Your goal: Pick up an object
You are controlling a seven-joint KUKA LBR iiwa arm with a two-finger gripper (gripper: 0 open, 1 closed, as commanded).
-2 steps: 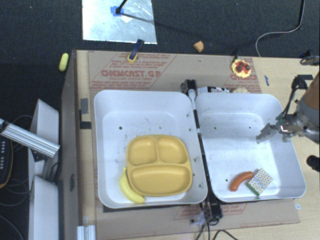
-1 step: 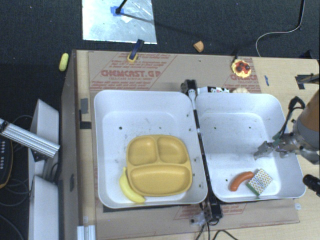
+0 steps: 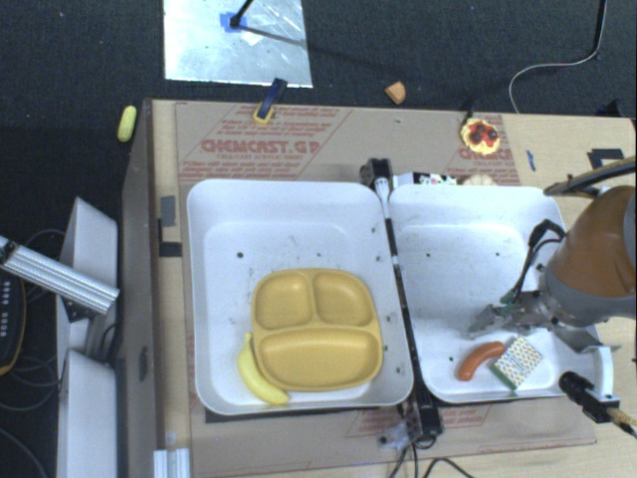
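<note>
Arm came in from the right over the right bin [image 3: 438,227]; gripper [image 3: 506,315] sat low near that bin's near-right area, just far of the two candidates. Couldn't tell how far the pincer was spread, since the wrist hid most of it, and nothing was visibly between its tips, so I wouldn't have called anything held. Targets in the right bin: an orange sausage [image 3: 481,358] lying on the floor near the near wall, angled, and a small patterned box [image 3: 520,362] just beside it on the right, close to touching. Left bin [image 3: 224,267] had a yellow divided plate [image 3: 317,329] with a banana [image 3: 257,376] tucked against its near-left edge. My read: the sausage looked like toy plastic, so light, fairly stiff, smooth and rounded, and likely to roll or squirt out of a pinch. Best bet was across its short axis at mid-length, jaws square to its long line. The box looked light and flat-sided, with better faces for grip, but it sat close to the bin wall and to the sausage, so finger clearance looked tight. Neither looked fragile. The plate was too wide and flat for a pinch; only the rim would have worked.
</note>
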